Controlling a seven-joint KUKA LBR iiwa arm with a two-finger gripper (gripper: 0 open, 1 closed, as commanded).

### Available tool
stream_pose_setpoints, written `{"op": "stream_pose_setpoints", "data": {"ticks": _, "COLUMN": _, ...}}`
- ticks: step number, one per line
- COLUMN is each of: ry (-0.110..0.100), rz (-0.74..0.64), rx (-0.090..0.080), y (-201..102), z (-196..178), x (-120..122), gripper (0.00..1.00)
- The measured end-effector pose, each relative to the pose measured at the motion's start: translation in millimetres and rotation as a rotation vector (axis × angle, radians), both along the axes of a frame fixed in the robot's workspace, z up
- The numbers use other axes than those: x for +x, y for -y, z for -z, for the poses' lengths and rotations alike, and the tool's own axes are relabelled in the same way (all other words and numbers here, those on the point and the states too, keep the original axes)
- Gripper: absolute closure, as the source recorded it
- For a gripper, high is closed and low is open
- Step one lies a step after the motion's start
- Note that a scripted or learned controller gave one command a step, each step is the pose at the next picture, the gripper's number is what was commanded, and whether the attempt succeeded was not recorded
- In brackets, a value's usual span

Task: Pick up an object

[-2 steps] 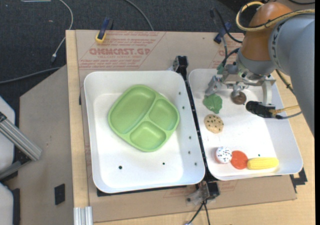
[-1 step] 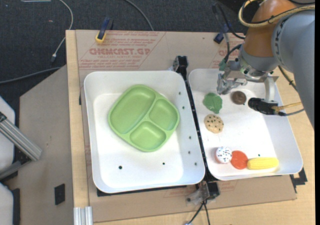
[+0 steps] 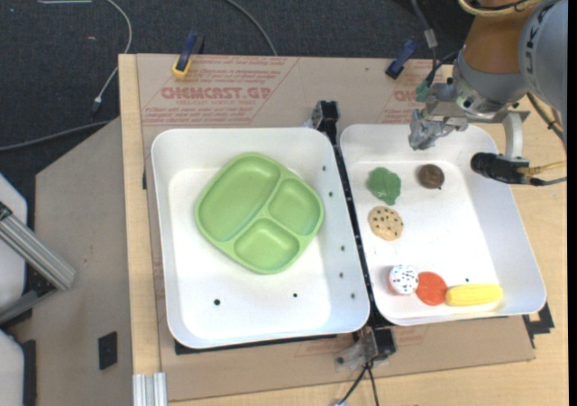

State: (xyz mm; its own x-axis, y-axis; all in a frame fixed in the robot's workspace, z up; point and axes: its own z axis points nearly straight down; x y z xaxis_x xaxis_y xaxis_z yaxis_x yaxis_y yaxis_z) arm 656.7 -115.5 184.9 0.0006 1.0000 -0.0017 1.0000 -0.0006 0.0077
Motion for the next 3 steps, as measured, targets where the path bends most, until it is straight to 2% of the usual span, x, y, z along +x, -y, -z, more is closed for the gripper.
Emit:
{"op": "stream_pose_setpoints", "data": {"ticks": 1, "ry": -0.003, "rz": -0.001, "rx": 0.001, "y": 0, "z": -22, "x": 1, "gripper": 1.0}}
{"op": "stream_pose_setpoints", "data": {"ticks": 2, "ry": -0.011, "rz": -0.004, "rx": 0.003, "y": -56, "z": -21, "x": -4, "gripper": 1.0}}
{"op": "stream_pose_setpoints", "data": {"ticks": 3, "ry": -0.011, "rz": -0.005, "rx": 0.004, "y": -98, "z": -29, "x": -22, "gripper": 1.0}}
